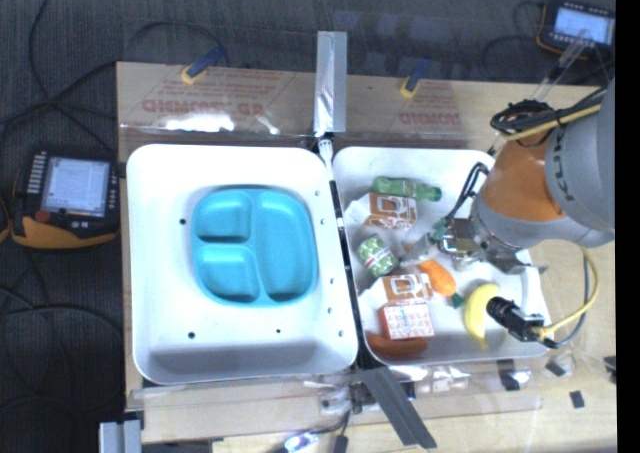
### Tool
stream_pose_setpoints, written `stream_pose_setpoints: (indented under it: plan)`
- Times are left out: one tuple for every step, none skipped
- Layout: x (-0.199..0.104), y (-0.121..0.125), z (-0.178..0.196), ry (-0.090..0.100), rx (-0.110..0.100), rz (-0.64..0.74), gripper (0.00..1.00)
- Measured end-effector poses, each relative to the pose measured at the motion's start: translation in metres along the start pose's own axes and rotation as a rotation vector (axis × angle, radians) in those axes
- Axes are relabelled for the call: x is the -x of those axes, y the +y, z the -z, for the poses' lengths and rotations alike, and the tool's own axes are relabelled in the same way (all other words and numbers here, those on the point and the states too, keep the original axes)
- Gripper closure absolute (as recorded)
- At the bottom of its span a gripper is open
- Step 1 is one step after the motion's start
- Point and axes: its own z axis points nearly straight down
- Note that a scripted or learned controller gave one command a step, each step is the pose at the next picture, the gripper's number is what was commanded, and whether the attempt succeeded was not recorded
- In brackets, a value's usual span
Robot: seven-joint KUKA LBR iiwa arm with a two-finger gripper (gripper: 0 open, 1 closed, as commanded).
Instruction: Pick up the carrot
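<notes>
From my remote seat I see the grey two-finger gripper low in the right white bin, grip state I cannot tell, just above the small orange carrot lying beside a yellow banana.

Even, bright overhead light falls on the scene, with glare on the clear film behind the white bins. Shadows are soft and short. Focus is slightly soft throughout, with the dark floor dim.

Claw fingers' gap indistinct; carrot partly beneath it.
</notes>
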Motion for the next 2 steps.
stream_pose_setpoints:
  plan:
    - [0.0,0.0,0.009,0.002,-0.001,-0.001,1.0]
    - [-0.036,0.027,0.121,0.0,-0.016,0.041,1.0]
